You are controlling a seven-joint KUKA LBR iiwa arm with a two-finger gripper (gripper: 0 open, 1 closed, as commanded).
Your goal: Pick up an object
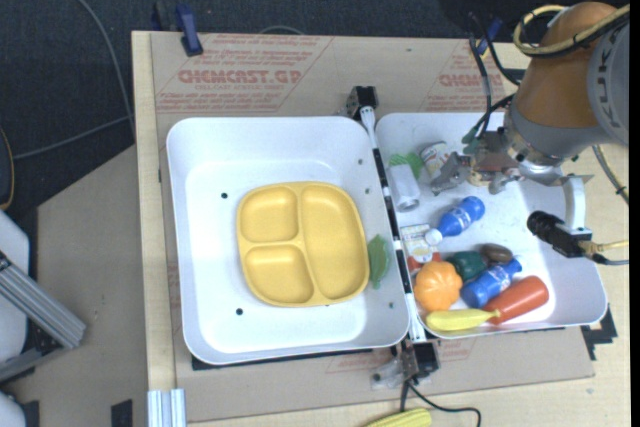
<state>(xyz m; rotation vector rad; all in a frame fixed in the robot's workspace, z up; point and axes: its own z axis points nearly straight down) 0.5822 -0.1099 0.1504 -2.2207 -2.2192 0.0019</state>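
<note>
Camera view: my gripper (470,170) sits low in the right bin (590,300), fingers spread, nothing between them. Blue bottle (461,215) lies just below it, untouched; 1 pile of toy food nearer the front. Pick not yet done; closing and lifting remain.

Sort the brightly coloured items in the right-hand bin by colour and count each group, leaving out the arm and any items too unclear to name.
Blue: 2, bottle and blue item
Orange: 2, round fruit and carrot
Yellow: 1, banana
Total: 5
</note>
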